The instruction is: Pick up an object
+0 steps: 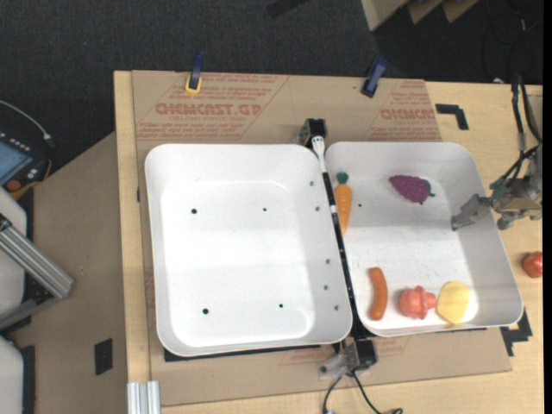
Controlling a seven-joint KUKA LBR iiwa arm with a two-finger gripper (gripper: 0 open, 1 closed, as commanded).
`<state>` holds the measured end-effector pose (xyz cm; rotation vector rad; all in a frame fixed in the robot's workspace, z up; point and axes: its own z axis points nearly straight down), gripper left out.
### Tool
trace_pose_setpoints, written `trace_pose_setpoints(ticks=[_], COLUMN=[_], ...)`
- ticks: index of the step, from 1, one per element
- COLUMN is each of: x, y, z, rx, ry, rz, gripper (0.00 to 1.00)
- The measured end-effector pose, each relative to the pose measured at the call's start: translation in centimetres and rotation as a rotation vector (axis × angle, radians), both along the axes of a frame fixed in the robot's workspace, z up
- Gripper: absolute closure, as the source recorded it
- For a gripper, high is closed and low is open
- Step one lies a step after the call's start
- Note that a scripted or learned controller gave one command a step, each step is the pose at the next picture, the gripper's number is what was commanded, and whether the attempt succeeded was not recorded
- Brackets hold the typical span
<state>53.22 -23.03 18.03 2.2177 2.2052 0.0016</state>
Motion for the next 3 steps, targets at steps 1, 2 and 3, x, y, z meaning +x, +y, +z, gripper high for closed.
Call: trace_pose_setpoints(ticks=[1, 2, 3], x=[-5.5, -2.4, -5.1], y=[0.6, 0.6, 9.7], z=[2.4, 6.5, -0.9], rx=[0.01, 0.005, 0.017], ry=[0.012, 0.003, 0.02], rz=[0.003, 0.008, 0.013], gripper=[0.0, 0.0, 0.0])
